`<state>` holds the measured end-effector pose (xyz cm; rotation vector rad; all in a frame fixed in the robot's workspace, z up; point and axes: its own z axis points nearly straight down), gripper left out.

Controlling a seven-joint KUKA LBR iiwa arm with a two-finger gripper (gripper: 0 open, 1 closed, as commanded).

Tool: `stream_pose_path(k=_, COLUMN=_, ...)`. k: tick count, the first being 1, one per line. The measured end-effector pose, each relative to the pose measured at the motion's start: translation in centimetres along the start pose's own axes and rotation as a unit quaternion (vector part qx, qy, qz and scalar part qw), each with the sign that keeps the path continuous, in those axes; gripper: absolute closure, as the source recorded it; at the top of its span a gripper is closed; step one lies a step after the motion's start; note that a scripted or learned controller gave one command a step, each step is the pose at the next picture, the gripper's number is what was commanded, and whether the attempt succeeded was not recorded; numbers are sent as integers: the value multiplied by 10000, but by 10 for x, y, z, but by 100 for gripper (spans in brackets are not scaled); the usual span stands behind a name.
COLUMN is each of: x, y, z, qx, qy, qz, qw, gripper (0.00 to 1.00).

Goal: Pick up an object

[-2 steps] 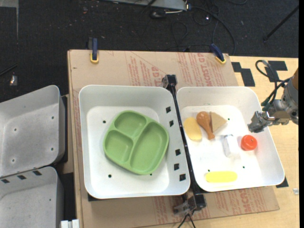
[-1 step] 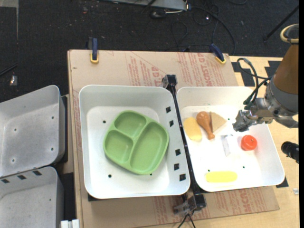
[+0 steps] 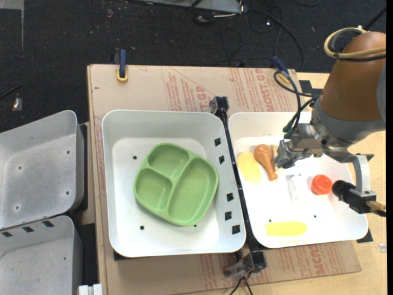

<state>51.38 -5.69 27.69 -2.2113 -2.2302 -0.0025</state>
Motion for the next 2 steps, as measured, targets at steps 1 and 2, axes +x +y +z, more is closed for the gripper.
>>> stream_pose_path(k=1, x=51, y=15, z=-1, qx=-6, qy=-5, qz=0, qw=10000, gripper=100)
stream_pose_path(k=2, x=112, y=27, z=6, qx=-2, qy=-5, qz=1, qw=10000, gripper=100)
